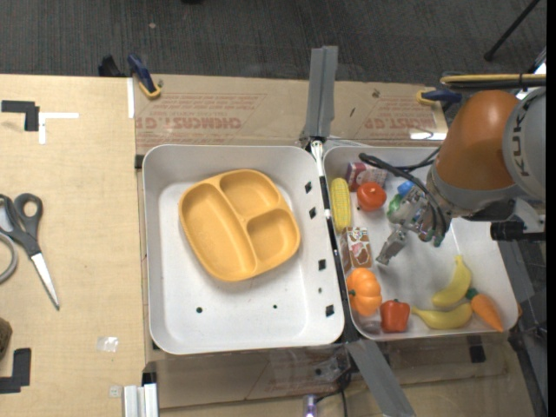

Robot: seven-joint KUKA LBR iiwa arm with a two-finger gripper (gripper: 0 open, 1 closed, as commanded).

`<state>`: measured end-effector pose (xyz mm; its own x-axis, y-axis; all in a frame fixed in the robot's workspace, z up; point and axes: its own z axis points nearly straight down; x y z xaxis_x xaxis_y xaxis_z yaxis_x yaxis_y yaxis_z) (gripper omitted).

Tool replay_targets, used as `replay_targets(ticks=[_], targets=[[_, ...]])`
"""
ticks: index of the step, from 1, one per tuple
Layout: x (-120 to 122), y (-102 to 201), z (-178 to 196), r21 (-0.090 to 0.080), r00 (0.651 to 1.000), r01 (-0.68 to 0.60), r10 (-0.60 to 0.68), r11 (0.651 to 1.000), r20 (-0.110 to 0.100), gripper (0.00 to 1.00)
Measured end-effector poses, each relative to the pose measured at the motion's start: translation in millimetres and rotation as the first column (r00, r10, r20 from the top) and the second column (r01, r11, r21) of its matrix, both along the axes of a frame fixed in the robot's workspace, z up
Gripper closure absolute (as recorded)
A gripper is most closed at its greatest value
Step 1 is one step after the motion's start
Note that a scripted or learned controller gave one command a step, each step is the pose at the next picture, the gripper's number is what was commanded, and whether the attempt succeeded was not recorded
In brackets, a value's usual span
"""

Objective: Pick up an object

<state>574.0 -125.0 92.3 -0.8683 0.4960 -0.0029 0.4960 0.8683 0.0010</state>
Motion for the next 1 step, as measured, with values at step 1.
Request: replay_targets(ticks=[1], targets=[[45.9, 25.0, 1.7, -0.009, 0.985, 0.170, -0.170, 0.985, 0.004, 0.00]])
